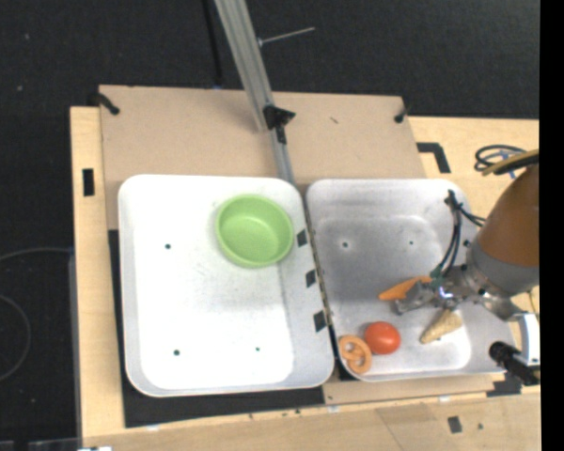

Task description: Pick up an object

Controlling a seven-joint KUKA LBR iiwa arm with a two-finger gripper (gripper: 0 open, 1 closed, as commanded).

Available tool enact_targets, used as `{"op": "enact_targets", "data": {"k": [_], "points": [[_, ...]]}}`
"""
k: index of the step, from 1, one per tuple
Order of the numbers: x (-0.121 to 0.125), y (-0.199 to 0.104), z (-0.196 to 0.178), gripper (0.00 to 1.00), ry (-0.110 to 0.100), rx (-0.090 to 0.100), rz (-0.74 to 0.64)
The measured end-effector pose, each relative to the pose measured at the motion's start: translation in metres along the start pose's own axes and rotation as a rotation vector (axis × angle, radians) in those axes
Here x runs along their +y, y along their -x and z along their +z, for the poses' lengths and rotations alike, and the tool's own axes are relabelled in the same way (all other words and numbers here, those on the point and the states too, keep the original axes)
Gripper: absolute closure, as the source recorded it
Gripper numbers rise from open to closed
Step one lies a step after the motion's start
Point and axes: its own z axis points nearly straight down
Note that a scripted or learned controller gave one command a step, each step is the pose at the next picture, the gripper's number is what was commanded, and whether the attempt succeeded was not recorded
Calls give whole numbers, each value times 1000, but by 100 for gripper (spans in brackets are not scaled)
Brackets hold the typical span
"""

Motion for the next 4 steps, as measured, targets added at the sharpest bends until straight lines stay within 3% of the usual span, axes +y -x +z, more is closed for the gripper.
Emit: {"op": "enact_targets", "data": {"k": [1,4], "points": [[2,1,-12,100,6,0,4],[3,9,-167,100,2,0,-6]]}}
